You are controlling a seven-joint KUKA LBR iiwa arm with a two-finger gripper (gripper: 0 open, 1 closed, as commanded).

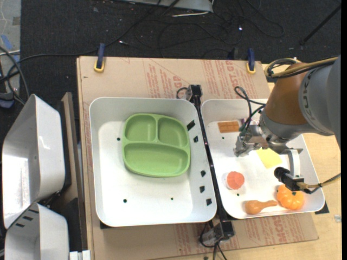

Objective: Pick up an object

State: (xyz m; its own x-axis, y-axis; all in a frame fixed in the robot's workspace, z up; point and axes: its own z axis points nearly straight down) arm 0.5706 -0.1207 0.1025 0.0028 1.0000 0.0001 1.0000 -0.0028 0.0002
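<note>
**Gripper over right bin — nearest candidates lie toward the camera from it**

While the arm (303, 99) reaches in from the right, you see its gripper (245, 144) low over the right bin (217, 108), roughly mid-bin. Whether the fingers are apart or together — you cannot tell from this angle; nothing is visibly held between them.

Objects in that bin: a yellow flat piece (269, 158) just beside the gripper on its right, partly under the wrist; a brown rectangular block (228, 127) just beyond it toward the far wall, long axis running left-right; a red round piece (235, 180) near it on the camera side; a tan pear-shaped item (259, 205) and an orange pumpkin-like toy (291, 197) by the near wall, well apart from the gripper.

The left bin (103, 161) holds a green divided plate (156, 145).

Judgement: the yellow piece or the block is the shortest reach. If you go for the block, the fingers likely need to close across its short side.
</note>
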